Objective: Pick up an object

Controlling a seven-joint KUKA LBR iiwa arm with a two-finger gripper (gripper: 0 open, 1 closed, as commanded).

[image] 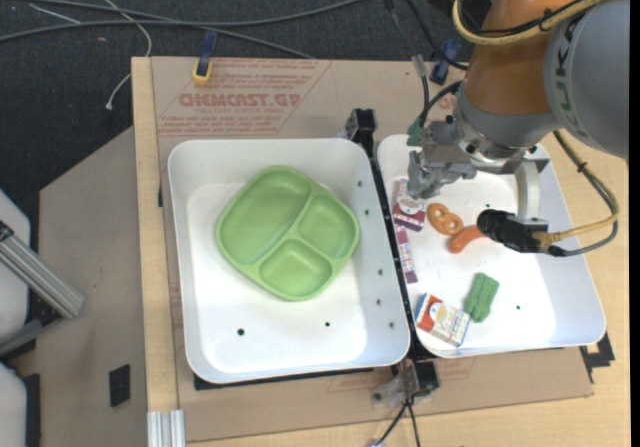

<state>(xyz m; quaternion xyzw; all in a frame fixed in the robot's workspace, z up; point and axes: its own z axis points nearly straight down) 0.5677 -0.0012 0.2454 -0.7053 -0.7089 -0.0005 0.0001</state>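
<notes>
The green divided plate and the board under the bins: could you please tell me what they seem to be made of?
The green divided plate looks like moulded plastic: even colour, rounded compartments, soft sheen. The board looks like matte brown cardboard, with printed red lettering.

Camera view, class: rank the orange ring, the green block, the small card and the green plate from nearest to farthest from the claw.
Claw sits over the right bin.
1. Orange ring, just below it.
2. Green block, lower right.
3. Small card, bottom edge; close to the block's rank.
4. Green plate, left bin.

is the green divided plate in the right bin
No, the green divided plate lies in the left bin, apart from the small items in the right bin.
</notes>
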